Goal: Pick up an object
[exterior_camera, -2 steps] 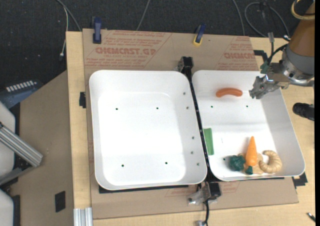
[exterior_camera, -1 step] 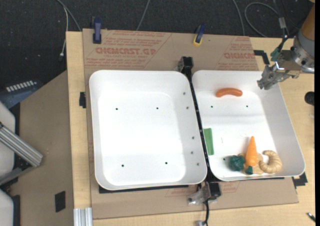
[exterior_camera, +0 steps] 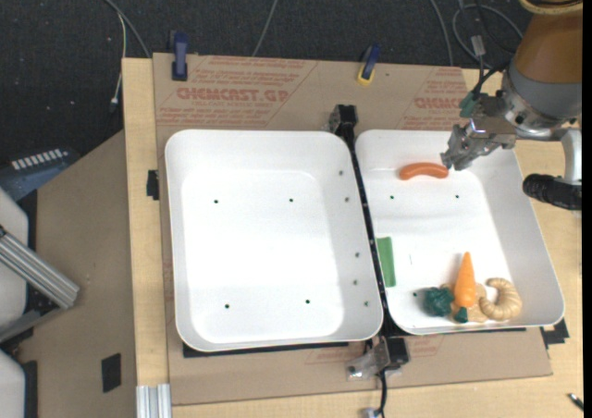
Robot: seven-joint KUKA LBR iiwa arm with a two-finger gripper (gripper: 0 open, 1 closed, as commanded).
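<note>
The arm is getting ready to grab the little orange sausage.

Near the front edge of the right bin [exterior_camera: 527,222] sits a small pile of toys: a green one [exterior_camera: 433,301], an orange carrot [exterior_camera: 466,281] and a tan curly one [exterior_camera: 502,299], all touching each other. A green strip [exterior_camera: 386,262] lies by that bin's left wall. The left bin [exterior_camera: 268,240] is beside it. Farther back, near the right bin's far edge, lies the sausage [exterior_camera: 423,171]. The gripper [exterior_camera: 456,160] hangs just beside its right end, holding nothing, and I cannot tell how wide it is spread. I think the reaching step is going on. Next it should slide a bit left over the sausage, go down and squeeze.
</note>
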